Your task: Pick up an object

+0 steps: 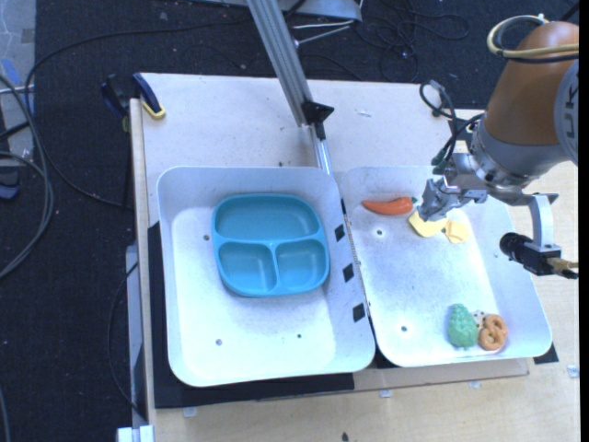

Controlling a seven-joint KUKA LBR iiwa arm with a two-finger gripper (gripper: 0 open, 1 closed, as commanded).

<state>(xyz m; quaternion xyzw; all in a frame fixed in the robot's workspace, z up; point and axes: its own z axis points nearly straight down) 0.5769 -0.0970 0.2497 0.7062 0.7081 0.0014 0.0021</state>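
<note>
Overhead view of two shallow white bins on a pale surface: the left bin holds a light-blue three-compartment plastic tray, while the right bin holds an orange carrot-shaped toy, a flat yellow object, a green leafy toy and an orange pretzel-shaped toy touching it. The gripper of the grey-and-orange arm hangs low at the yellow object's upper edge, just right of the carrot; whether it is open or grasping cannot be told, and no writing is legible.
</note>
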